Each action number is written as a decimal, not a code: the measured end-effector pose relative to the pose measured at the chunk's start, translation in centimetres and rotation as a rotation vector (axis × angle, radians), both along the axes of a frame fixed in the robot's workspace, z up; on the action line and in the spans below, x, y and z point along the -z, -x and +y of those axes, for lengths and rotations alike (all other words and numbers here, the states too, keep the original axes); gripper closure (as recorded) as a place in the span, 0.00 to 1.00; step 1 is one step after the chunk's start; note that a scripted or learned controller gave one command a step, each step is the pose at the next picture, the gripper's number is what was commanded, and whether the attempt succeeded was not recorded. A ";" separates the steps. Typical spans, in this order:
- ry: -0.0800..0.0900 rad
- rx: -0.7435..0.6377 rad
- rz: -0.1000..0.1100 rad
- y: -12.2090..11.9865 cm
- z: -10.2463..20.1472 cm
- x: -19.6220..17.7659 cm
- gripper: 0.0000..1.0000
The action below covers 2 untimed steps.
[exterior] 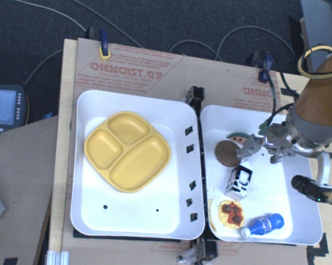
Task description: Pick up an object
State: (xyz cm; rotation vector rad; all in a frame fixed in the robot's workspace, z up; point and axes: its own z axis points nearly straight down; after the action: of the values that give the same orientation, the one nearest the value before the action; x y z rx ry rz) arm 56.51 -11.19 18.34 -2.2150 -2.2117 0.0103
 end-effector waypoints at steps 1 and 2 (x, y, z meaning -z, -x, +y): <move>0.002 -0.002 -0.011 -0.3 0.0 -0.5 0.00; 0.001 0.000 -0.005 0.1 -0.9 4.4 0.00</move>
State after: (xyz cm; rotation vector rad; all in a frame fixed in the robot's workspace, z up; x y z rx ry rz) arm 56.40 -12.10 13.90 -2.2181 -2.2146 0.0057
